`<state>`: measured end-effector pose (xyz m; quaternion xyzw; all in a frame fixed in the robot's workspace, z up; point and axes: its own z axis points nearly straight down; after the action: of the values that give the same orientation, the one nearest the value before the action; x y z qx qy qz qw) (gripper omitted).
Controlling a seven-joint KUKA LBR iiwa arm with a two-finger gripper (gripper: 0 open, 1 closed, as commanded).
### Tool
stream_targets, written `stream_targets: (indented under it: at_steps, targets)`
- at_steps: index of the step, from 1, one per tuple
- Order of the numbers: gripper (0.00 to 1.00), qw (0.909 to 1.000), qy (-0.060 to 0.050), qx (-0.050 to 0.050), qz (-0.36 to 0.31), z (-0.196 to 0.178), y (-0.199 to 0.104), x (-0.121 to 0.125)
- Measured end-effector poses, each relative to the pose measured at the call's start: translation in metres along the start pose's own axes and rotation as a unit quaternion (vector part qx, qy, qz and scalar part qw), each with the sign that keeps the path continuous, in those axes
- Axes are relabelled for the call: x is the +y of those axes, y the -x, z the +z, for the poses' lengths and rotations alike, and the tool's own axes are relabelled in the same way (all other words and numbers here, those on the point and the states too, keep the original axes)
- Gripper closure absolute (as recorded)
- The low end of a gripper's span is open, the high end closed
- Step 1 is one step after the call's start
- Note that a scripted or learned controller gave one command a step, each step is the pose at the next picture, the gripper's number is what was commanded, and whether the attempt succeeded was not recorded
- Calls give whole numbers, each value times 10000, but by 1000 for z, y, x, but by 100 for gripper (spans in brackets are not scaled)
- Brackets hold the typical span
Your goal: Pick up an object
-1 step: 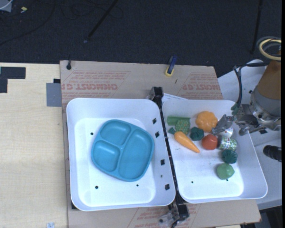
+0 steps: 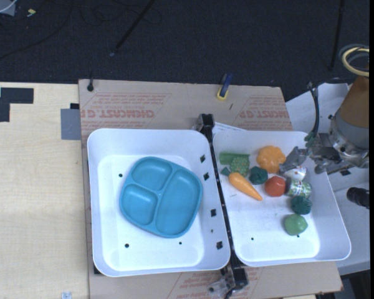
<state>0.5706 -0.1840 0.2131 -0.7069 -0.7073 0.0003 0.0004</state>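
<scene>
The right bin holds several toy foods: an orange round piece, a green block, a dark green broccoli-like piece, a carrot, a red tomato, a green-and-white item, a dark green lump and a light green one. My gripper reaches in from the right, low over the bin's upper right part. It is just right of the tomato and directly above the green-and-white item. I see nothing lifted off the bin floor.
The left bin holds a blue divided plate. A black divider runs between the bins. The arm's body stands over the bench's right edge. A blue-and-yellow clip sits on the cardboard behind the bins.
</scene>
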Motion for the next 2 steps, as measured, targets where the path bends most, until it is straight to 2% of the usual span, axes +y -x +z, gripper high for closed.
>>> stream_targets:
  at_steps: [2]
  targets:
    - [0,10000,-34,15,-1,106,-15,-14]
